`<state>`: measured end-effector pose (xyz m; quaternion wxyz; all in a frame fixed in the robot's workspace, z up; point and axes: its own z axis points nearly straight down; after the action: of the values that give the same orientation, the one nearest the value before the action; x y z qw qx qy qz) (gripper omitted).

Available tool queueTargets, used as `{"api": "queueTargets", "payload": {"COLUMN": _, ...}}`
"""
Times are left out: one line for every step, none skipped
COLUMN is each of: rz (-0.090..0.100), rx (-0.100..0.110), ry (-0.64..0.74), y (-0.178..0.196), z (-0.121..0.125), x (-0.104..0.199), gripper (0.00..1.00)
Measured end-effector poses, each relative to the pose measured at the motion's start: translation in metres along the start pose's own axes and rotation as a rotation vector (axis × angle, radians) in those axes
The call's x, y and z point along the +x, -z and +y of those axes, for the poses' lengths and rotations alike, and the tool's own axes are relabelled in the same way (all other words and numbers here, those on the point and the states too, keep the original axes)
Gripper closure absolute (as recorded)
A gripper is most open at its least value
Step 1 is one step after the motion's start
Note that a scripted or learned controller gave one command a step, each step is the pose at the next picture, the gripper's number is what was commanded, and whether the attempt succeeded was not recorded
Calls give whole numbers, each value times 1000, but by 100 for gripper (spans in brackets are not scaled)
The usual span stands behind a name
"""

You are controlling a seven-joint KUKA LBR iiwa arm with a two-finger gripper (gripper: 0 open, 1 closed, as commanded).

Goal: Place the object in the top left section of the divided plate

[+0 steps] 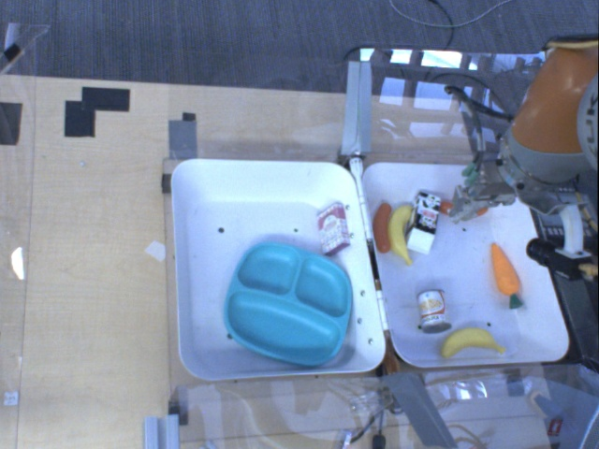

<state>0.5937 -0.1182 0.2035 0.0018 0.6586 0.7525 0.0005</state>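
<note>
Arm (562, 110): cut off by the frame's right edge, upper right.
Gripper (473, 199): small and cluttered with cabling; finger state unreadable.
Small packet (332, 227), centre frame: print too small to read.
Can (431, 309), lower right: label illegible.
Black-and-white carton (425, 221): markings indistinct.
</note>
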Motion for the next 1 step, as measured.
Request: {"api": "queueTargets", "payload": {"rz": 1, "rx": -2, "ry": -137, "y": 73, "z": 19, "x": 65, "gripper": 100}}
